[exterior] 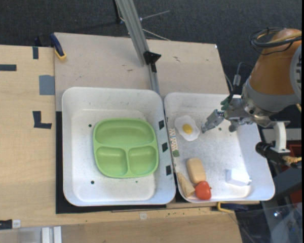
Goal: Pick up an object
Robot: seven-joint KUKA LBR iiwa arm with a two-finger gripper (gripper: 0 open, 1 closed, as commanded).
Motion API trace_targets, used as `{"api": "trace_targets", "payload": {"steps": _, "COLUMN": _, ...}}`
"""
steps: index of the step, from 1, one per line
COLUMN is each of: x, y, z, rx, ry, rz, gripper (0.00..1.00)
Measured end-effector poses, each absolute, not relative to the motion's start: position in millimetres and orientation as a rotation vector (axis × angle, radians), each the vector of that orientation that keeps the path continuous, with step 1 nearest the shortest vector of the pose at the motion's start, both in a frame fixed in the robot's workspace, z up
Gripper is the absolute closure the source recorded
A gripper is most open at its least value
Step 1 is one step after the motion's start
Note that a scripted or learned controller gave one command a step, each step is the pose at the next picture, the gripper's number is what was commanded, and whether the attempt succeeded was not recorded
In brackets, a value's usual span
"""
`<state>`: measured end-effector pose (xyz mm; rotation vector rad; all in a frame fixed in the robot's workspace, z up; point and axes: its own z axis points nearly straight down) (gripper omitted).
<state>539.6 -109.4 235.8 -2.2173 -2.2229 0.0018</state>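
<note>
In the right bin (pixel 253 151) lie a toy fried egg (pixel 186 128) at the upper left, a tan bread roll (pixel 196 169), a red tomato (pixel 203 190) and a tan wedge (pixel 186 185) at the front. A small white piece (pixel 237 177) rests at the front right. My gripper (pixel 220 126) hangs over the upper middle of this bin, just right of the egg. It is open, with nothing between its fingers; the left fingertip (pixel 206 127) is close to the egg's edge.
The left bin (pixel 76 135) holds a green divided plate (pixel 125 147). A slanted metal pole (pixel 137 32) reaches down to the bins' shared wall at the back. The arm's orange-banded body (pixel 276 70) fills the space right of the bin.
</note>
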Motion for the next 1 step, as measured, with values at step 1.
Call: {"api": "trace_targets", "payload": {"steps": 1, "x": 539.6, "y": -109.6, "z": 235.8, "rx": -2.217, "ry": -2.223, "rz": 0.002, "gripper": 0.00}}
